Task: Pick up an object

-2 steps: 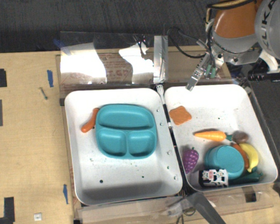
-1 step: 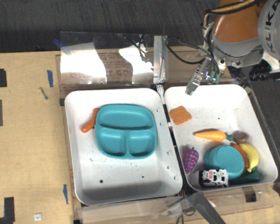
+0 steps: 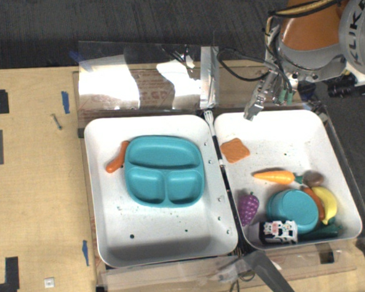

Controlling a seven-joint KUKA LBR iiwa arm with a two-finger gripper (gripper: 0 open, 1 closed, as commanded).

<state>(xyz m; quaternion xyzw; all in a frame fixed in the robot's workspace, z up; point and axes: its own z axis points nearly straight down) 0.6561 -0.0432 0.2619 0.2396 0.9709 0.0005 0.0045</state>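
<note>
So nearest the camera, front edge of the right bin (image 3: pixel 340 157): a small black-and-white cow-patterned box (image 3: pixel 279 231), touching the teal bowl (image 3: pixel 294 210) just behind it; purple grapes (image 3: pixel 248 207) sit left of the bowl by the divider, and a yellow banana (image 3: pixel 327 202) curves round the bowl's right side with something green (image 3: pixel 333 229) poking out under it. Next back, a carrot (image 3: pixel 275 177) lies crosswise, its tip near a brownish lump (image 3: pixel 313 179) I can't identify. Further back, an orange flat piece (image 3: pixel 234 149) sits alone near the divider, clear of everything else. Left bin (image 3: pixel 104 178): teal divided plate (image 3: pixel 164 169) in the middle, an orange sausage-shaped thing (image 3: pixel 116 158) leaning against its left rim. Farthest back, the gripper (image 3: pixel 256 107) hangs above the rear rim of the right bin, well apart from every object, nothing between the fingers; whether they're spread or closed I can't tell, they read as one thin tilted bar at this angle. My read: task is at the approach step, no target committed, nothing lifted. Next move calls for travelling forward and down over one item; the orange flat piece is closest and isolated, the carrot also has free space around it, while the bowl cluster is crowded and likely to foul the fingers. Hidden bits: the arm is cut off at the top right corner, the bowl covers part of the banana and an orange item (image 3: pixel 315 200) wedged between them, and glare washes out the clear panel (image 3: pixel 143 83) behind the left bin.
</note>
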